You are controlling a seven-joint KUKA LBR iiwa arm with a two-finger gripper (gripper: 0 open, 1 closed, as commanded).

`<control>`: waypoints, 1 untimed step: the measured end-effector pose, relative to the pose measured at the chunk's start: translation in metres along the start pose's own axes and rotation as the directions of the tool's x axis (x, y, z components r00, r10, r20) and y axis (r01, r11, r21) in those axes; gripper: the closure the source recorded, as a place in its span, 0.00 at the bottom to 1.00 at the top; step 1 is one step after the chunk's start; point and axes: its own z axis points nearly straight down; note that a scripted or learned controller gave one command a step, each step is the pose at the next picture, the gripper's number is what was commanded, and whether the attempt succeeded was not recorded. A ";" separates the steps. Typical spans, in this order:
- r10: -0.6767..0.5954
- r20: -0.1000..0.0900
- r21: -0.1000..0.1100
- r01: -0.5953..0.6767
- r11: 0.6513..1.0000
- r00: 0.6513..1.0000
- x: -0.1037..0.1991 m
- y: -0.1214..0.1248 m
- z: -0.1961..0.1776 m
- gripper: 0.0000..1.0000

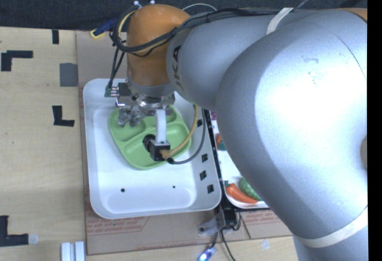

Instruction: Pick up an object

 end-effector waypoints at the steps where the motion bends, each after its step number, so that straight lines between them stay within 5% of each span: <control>1: -0.001 -0.009 -0.028 0.001 1.000 1.000 -0.010 0.036 -0.160 1.00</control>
